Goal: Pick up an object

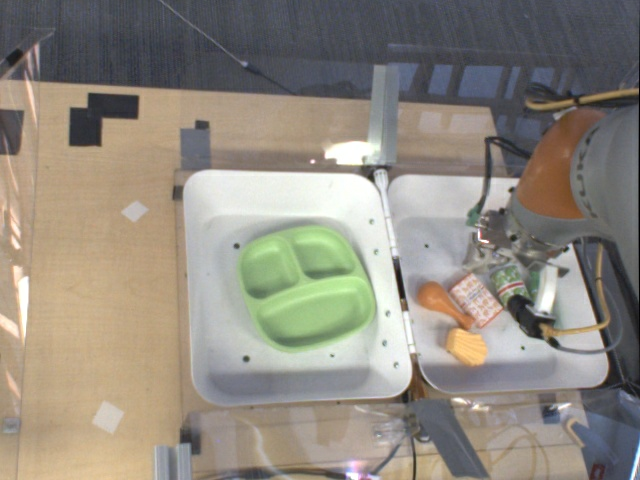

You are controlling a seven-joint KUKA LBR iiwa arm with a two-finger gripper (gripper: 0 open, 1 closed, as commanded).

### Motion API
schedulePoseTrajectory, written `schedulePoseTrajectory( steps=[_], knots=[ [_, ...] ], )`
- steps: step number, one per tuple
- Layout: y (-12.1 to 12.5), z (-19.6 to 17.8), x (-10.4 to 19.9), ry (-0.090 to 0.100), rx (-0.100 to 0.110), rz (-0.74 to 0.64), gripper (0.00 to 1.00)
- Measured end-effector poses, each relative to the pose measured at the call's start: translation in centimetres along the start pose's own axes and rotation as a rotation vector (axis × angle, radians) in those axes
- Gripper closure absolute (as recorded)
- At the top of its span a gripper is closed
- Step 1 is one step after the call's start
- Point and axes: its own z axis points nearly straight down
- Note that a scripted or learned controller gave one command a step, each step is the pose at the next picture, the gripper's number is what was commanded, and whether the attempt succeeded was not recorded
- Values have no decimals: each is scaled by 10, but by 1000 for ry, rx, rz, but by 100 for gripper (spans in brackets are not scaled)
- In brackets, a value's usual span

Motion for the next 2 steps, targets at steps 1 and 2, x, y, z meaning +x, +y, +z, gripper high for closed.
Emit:
schedulePoseTrajectory(
  steps=[1,2],
  knots=[
    [-60,-2,34,2,-2,409,100],
    [-87,-2,-47,-4,-5,533,100]
  ],
)
